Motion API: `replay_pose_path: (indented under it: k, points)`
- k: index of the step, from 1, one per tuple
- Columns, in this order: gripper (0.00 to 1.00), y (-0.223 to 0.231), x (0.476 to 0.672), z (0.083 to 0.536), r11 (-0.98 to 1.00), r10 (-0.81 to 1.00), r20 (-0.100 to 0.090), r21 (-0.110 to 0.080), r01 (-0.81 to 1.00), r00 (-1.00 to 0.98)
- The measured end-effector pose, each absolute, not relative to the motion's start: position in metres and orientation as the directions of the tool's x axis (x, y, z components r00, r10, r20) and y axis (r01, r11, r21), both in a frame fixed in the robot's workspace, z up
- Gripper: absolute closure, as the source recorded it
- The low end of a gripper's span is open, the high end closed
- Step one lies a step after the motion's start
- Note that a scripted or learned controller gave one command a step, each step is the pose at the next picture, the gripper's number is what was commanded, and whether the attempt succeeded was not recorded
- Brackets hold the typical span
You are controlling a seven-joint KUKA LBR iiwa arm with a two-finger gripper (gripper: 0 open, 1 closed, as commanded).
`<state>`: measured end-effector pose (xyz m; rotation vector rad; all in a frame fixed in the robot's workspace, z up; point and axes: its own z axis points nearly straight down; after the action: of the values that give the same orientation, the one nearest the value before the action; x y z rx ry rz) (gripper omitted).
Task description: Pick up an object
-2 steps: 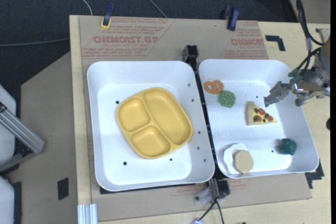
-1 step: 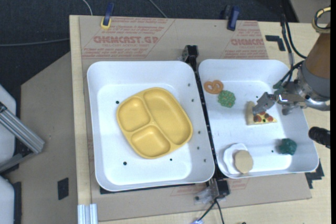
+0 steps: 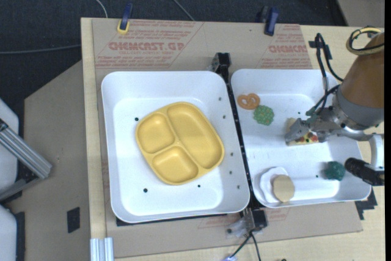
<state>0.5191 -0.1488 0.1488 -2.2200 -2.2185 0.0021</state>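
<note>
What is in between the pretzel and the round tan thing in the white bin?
In the camera view, only bare white bin floor lies between the pretzel and the round tan thing. The green bumpy toy sits just right of that line.

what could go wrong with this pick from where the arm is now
1. The gripper sits low over a small multicoloured object in the right bin; whether it is actually caught is unclear, so lifting may leave it behind.
2. The green toy and pretzel lie close beside it, so a sideways move could knock them.
3. The teal object lies near the arm's side and might get brushed.
</note>
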Motion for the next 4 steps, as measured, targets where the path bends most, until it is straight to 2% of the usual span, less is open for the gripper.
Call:
replay_pose_path:
  k: [1, 2, 3, 4]
  points:
    - [0.00, -0.144, 0.527, 0.093, 0.000, 1.000, 0.003, -0.006, 1.000, 0.000]
    - [1.00, -0.144, 0.528, 0.106, -0.001, 1.000, 0.000, 0.000, 1.000, 0.001]
    - [1.00, -0.155, 0.525, 0.160, -0.001, 1.000, -0.003, 0.005, 1.000, 0.001]
    - [1.00, -0.146, 0.530, 0.209, 0.002, 1.000, -0.002, 0.006, 1.000, -0.002]
